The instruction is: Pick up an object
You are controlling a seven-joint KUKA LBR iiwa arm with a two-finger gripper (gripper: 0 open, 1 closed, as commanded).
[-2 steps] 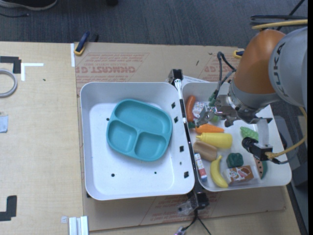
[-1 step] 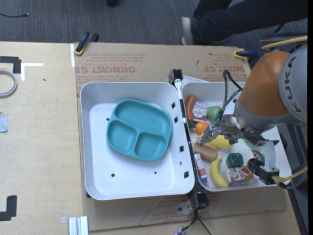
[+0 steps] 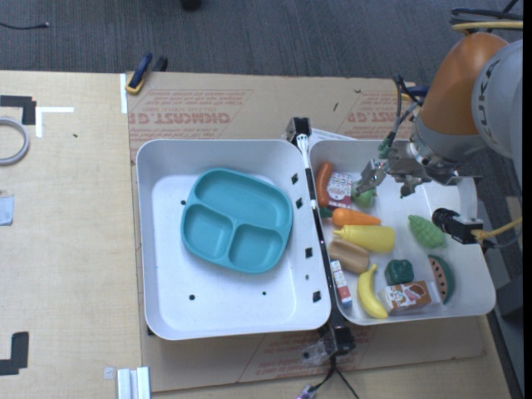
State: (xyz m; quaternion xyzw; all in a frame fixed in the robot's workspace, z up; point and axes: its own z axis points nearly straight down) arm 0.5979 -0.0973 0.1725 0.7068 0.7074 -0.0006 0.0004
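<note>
Camera view places the gripper (image 3: pixel 371 175) low over the right bin (image 3: pixel 470 293), jaws state indeterminate, just beside a small green toy (image 3: pixel 363 195); you should judge this piece light, rigid and slippery, and grip it across its narrow middle.

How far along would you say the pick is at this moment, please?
Done: the arm has reached over the right bin, and the gripper sits low by a small green item. In hand: nothing visibly lifted; the grasp is unclear. Left: closing on an object and raising it. The teal tray lies in the left bin.
</note>
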